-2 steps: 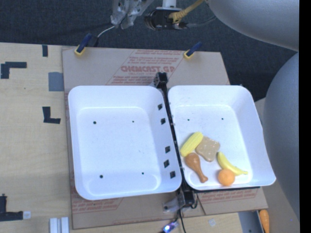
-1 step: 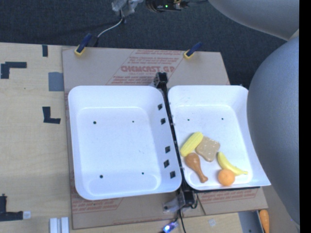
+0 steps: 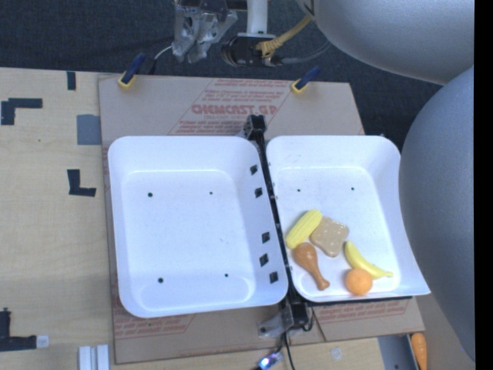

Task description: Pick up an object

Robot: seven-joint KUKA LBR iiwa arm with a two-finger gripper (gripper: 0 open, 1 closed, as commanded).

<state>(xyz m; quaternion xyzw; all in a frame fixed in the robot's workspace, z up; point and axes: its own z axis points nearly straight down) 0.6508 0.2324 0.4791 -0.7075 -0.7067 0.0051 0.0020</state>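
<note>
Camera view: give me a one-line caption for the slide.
Gripper raised beyond the bins; right bin holds toy corn, toast, drumstick, banana and orange.

1. The gripper (image 3: 199,31) looks like bare, dull metal.
2. Below it, two bins (image 3: 185,149) – smooth white plastic, faintly glossy.
3. Under them, cardboard (image 3: 231,106) – matt brown, printed red.
4. The toy food (image 3: 331,251) looks like smooth plastic.
</note>
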